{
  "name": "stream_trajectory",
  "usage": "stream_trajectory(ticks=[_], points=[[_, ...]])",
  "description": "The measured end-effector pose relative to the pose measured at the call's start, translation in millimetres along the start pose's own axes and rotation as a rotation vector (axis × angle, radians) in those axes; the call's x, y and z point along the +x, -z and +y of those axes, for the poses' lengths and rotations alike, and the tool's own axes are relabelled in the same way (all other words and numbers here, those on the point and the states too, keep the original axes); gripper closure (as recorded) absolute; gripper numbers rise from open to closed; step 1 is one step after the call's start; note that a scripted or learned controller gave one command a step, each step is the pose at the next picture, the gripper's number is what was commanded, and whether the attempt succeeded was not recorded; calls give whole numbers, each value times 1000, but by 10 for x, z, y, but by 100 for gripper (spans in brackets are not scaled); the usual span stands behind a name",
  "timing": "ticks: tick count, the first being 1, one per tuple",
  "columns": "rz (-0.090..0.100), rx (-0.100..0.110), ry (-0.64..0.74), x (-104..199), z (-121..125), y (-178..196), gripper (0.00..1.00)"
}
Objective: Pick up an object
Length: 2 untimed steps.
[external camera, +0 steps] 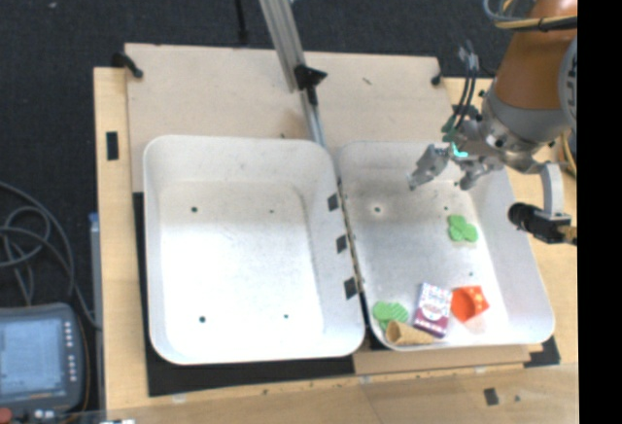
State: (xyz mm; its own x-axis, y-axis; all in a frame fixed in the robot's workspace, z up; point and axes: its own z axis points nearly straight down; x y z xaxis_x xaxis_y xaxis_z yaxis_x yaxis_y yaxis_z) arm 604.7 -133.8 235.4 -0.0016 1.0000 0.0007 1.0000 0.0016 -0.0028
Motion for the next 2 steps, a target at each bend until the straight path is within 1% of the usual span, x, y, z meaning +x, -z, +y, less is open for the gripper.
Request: stream_trajectory(ticks=[1,2], points=[[0,-4,0,0,8,21,0],[-3,2,-4,-91,0,-579,0]])
